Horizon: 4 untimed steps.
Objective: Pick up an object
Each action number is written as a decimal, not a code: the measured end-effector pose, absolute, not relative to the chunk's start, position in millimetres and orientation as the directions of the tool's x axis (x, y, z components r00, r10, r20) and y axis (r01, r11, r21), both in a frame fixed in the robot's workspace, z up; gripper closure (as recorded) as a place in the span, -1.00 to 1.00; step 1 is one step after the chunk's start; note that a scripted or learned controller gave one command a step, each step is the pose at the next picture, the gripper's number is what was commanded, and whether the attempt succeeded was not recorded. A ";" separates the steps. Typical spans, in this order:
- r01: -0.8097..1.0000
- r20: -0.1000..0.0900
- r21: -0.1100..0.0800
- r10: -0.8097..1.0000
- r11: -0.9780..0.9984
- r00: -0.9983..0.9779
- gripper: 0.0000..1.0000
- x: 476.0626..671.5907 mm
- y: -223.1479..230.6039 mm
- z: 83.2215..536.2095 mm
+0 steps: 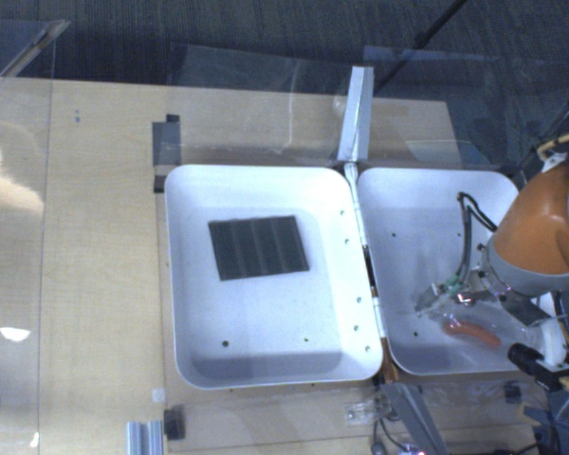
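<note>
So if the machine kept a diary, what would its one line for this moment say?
arm: over right bin | tool: low, near orange-red object | left bin: dark ribbed pad | pick: unconfirmed

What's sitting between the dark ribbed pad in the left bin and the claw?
Bare white floor of the left bin, the divider where the bins meet, then bare floor of the right bin up to the claw.

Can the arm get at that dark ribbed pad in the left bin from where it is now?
Probably yes. The dark ribbed pad lies flat and alone in the left bin, nothing on top of it. The gripper is low in the right bin, so it must lift over the shared rim first.
</note>
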<state>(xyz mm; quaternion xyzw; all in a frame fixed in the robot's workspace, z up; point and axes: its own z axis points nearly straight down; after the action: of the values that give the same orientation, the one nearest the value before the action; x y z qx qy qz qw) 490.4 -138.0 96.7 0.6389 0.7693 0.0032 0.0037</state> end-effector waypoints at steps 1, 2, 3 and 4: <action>0.980 -0.003 0.012 0.980 0.197 -0.197 -1.00 534.1 -143.7 90.1; 0.953 -0.005 0.016 0.953 0.303 -0.303 -1.00 492.9 -159.0 90.5; 0.922 -0.007 0.017 0.922 0.386 -0.386 -1.00 510.7 -88.6 90.8; 0.921 -0.011 0.026 0.921 0.388 -0.388 1.00 514.1 -87.8 103.7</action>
<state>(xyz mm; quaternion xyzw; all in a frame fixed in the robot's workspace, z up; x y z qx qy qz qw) 514.1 -87.8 103.7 0.5529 0.8331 0.0075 0.0117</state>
